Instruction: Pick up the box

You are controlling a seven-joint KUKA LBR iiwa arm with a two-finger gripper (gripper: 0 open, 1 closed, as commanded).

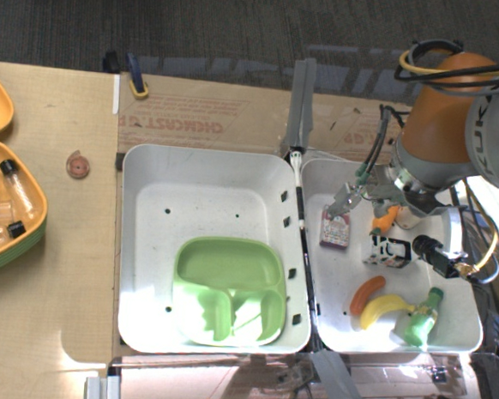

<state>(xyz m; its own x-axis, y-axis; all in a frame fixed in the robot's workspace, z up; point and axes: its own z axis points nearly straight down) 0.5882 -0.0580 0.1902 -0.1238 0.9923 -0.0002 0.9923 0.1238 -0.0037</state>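
Box (335, 230) sits right at the tip of the gripper (350, 202), on its side away from the arm, in the right bin (336, 283). Touching or a hair apart, too small to call. You can't tell whether the gripper is wide or clamped, so don't log the box as held.

Judged step: the grasp itself, gripper down at the box, lift not yet confirmed.

Next move calls for a firm close on the box, then a straight rise. The wall between the bins is near, beyond the box from the gripper, so keep clear of it.

A small orange piece (386, 219) is just beside the gripper on its arm side, with a black-and-white item (389, 248) near that. Further out toward the bin's near edge are an orange carrot-like thing (367, 291), a banana (385, 308) and a green bottle (420, 321).

Well apart, past the box, the left bin (207, 195) holds a green tray (230, 279).
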